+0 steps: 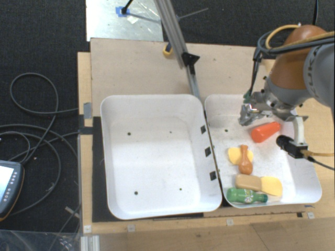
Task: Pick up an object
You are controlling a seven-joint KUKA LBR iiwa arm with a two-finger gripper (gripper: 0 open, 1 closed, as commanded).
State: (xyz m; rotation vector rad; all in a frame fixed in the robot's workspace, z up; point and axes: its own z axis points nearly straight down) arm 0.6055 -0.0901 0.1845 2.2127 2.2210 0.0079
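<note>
White bins (157,203); orange carrot (266,131); green bottle (246,195).

Toys (245,161) in right bin (314,190), left of arm (306,67)

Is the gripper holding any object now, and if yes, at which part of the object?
It cannot be told. The gripper hangs low in the right bin, close beside the orange carrot, but nothing visibly sits in its grasp.

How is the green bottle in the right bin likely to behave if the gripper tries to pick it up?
The green bottle lies on its side, so its rounded body would probably roll if nudged. It looks like smooth, glossy plastic, likely stiff, light and a bit slippery. It sits against the bin's near wall beside a tan block, so finger room seems tight.
</note>
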